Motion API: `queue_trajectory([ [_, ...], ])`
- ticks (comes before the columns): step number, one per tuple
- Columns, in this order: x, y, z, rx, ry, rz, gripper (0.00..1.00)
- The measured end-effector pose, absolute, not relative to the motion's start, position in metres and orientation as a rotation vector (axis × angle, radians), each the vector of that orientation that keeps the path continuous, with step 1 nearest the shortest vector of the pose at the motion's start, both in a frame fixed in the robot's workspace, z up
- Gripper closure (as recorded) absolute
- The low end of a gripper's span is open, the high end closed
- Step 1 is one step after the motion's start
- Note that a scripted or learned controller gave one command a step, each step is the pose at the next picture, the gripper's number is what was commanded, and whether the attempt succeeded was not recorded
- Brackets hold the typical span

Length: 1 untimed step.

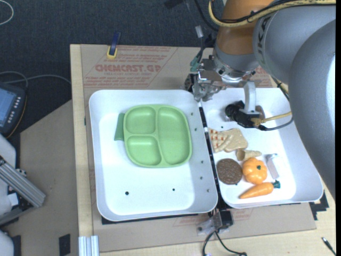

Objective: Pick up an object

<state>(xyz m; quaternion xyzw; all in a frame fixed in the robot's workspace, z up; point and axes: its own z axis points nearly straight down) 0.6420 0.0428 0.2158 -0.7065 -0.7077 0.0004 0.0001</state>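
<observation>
Several toy foods lie in the right bin [298,159]: a tan cracker-like slice [230,140], a dark brown round cookie [229,170], an orange pumpkin [254,170], a carrot [258,190], a small tan piece [248,154] and a pale pink stick [272,166]. My gripper [203,92] hangs at the far end of the rim between the two bins, well behind the foods. Nothing shows between its fingers.
The left bin [106,169] holds a green divided plate [157,135]. A blue and yellow clip [113,46] lies on the cardboard behind the bins. The big grey arm covers the right bin's far right side.
</observation>
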Motion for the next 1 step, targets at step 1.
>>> queue_trajectory([
  [1, 0.6416, 0.0405, 0.2167, -2.222, -2.222, 0.001, 1.00],
])
